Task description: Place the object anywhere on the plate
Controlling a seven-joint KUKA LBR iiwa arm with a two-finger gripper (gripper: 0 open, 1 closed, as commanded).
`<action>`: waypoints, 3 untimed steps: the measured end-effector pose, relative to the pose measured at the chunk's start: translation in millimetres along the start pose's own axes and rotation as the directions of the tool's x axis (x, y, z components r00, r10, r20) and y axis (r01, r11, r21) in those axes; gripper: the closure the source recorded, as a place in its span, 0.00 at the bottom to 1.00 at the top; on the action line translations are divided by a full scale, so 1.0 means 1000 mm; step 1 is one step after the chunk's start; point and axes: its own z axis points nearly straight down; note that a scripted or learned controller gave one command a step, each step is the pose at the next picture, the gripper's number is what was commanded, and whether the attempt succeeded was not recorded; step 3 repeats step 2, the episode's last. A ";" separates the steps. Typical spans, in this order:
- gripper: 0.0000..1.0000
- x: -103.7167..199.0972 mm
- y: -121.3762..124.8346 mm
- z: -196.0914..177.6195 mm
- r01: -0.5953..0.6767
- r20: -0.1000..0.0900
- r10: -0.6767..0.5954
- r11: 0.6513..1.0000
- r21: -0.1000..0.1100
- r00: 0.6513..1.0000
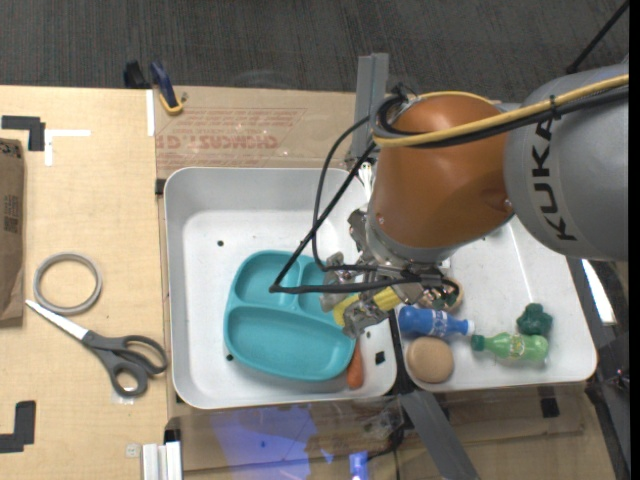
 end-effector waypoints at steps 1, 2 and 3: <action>0.00 0.000 0.000 0.000 0.000 0.000 0.000 1.000 0.000 1.000; 0.00 0.001 -0.010 0.117 0.324 0.006 -0.324 0.946 0.001 0.946; 0.00 0.001 -0.010 0.117 0.324 0.006 -0.324 0.946 0.001 0.946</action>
